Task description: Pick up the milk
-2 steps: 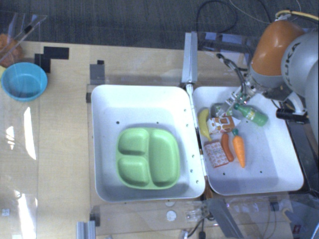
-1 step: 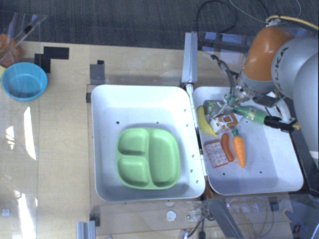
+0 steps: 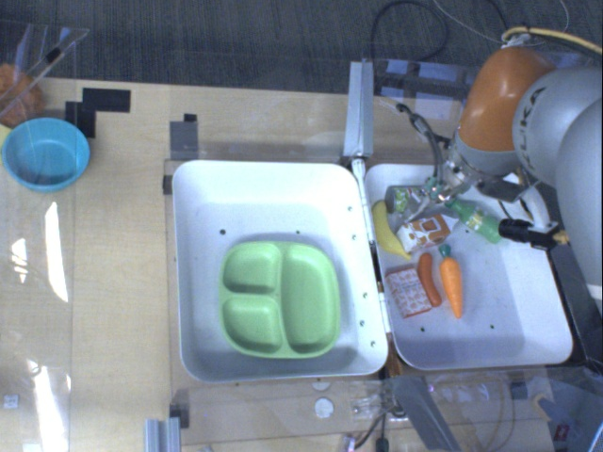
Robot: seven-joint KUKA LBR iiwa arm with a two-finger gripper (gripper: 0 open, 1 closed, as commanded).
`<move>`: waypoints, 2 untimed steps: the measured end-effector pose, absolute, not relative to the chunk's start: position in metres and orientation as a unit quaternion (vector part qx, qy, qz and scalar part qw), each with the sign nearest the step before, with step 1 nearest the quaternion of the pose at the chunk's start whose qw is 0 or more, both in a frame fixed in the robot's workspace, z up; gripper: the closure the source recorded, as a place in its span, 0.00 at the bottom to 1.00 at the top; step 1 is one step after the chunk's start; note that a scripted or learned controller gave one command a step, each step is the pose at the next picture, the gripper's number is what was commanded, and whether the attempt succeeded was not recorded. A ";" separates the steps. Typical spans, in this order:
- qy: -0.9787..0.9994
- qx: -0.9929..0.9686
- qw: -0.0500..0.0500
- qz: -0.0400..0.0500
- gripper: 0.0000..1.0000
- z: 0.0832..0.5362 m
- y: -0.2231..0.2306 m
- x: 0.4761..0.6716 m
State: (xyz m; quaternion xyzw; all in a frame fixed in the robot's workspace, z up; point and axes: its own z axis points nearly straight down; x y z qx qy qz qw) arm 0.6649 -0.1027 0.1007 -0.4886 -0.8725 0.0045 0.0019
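Note:
The milk [image 3: 424,231] is a small white carton with orange print, lying tilted in the upper left part of the right bin [image 3: 528,332]. My gripper [image 3: 439,192] hangs right over the carton's upper end, at the tip of the grey arm with the orange band [image 3: 499,97]. Whether it touches the carton is unclear. The carton still rests among the other items in the bin.
Around the milk lie a banana [image 3: 385,234], a green bottle [image 3: 477,222], a green-and-white packet [image 3: 401,199], a carrot [image 3: 452,286], a sausage [image 3: 429,280] and a red patterned box [image 3: 407,293]. The left bin [image 3: 203,252] holds a green divided plate [image 3: 281,298]. A blue bowl [image 3: 46,153] stands far left.

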 end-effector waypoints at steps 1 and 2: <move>-0.899 -0.438 -0.005 -0.002 1.00 0.199 -0.068 0.671; -0.899 -0.438 -0.005 -0.002 0.00 0.199 -0.068 0.671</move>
